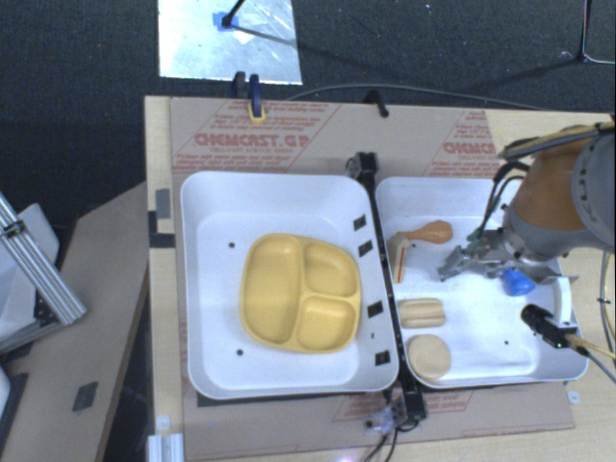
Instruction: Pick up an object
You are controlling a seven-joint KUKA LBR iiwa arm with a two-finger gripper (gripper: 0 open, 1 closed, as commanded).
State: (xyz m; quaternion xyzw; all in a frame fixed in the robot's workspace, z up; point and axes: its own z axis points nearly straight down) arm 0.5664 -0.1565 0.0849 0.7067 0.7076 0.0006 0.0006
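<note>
White plastic forms the two bins: the left bin (207, 287) holds a yellow divided plate (300, 293) at centre frame, and the right bin (481, 359) holds the graspable pieces. The grey gripper (460, 263) is seen at right of centre, fingers slightly parted with nothing between them. A brown spoon-shaped piece (423, 234) lies just up-left of it; a tan roll (421, 312) and a round disc (429, 354) lie lower, and a blue piece (518, 282) sits tucked beside the wrist. A miss is judged likely if the fingers close between pieces, or the spoon may be nudged against the divider.
</note>
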